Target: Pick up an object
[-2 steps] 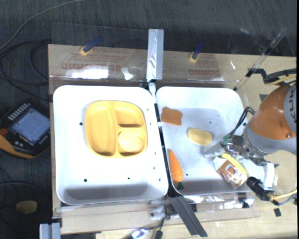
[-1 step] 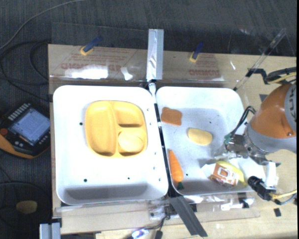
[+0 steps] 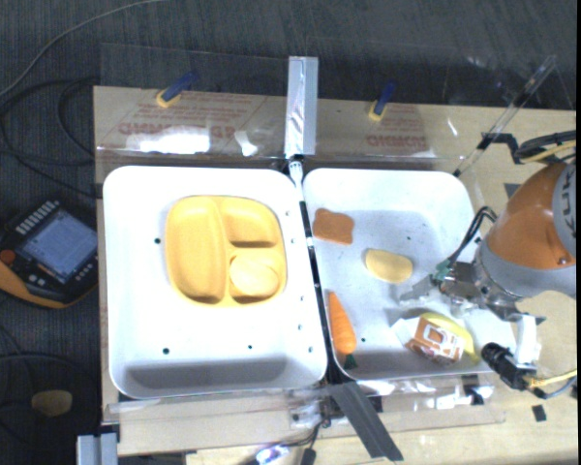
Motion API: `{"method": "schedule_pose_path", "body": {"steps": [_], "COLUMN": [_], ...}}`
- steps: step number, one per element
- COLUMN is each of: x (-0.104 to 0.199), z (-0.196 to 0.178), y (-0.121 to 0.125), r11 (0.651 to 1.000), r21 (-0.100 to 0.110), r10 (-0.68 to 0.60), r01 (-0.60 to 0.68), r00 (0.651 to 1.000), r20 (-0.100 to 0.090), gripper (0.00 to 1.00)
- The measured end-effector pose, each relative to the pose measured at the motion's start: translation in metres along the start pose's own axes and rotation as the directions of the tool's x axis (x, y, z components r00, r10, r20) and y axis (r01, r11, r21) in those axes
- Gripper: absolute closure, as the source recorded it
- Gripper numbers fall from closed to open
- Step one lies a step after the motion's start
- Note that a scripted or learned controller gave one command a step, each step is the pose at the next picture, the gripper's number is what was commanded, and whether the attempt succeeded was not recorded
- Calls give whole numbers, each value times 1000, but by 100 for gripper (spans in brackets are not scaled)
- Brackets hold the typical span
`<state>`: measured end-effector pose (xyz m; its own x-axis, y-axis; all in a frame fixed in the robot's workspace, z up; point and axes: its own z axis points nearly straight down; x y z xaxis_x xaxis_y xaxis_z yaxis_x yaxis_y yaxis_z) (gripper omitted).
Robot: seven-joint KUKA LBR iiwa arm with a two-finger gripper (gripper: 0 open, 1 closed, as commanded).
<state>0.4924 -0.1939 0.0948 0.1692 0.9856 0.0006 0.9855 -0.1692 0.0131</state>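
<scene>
Jaw state cannot be told. Gripper positioned low in right bin, just above carton. Potato, carrot, orange block lie nearby. Approach step judged in hand; descent onto carton required next.

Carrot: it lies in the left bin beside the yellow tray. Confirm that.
Wrong bin. The camera view shows the carrot in the right bin, against its left wall. The yellow tray sits in the left bin.
</scene>
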Motion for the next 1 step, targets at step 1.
{"method": "schedule_pose_path", "body": {"steps": [1], "x": [-8], "z": [-54], "y": [62], "r11": [983], "r21": [20], "r10": [-183], "r01": [183], "r00": [983], "r20": [-4], "gripper": [0]}}
